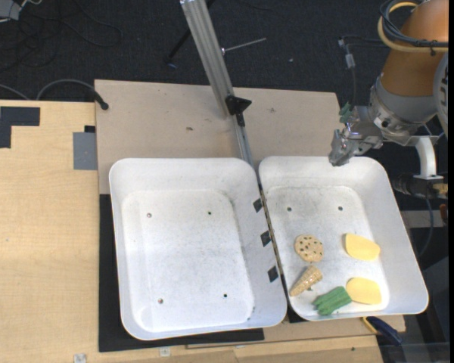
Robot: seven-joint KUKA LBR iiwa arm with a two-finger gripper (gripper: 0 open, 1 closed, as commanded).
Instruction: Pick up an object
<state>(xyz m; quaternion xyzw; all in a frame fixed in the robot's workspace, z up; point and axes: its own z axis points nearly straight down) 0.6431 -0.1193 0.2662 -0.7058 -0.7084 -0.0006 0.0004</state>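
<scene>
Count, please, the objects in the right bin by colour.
Yellow: 2 (upper piece, lower piece)
Tan: 2 (cookie, cone)
Green: 1 (green object)
Total: 5

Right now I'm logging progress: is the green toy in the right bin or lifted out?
In the bin. The green toy lies on the right bin floor near its front edge, far from the tool.
</scene>
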